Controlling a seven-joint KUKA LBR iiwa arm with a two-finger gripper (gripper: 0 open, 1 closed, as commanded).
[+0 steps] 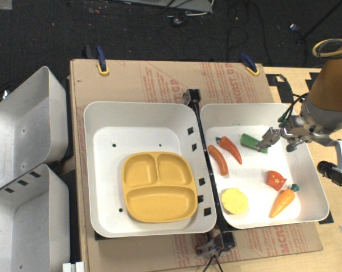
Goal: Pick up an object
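Both white bins [97,169] look like smooth, faintly glossy plastic. The yellow divided plate [159,186] at lower centre is matt plastic. The toy carrot [282,202], red peppers [223,153] and yellow disc [235,200] on the right have a smooth plastic sheen. The counter [142,81] is rough brown cardboard, printed red

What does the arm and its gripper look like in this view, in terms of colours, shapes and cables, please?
The arm is a thick rounded body, orange-brown on top with a grey section below it toward the wrist. The gripper is a small metallic grey assembly with slim fingers. Thin dark cables run beside the wrist, and a black fitting sits lower right.
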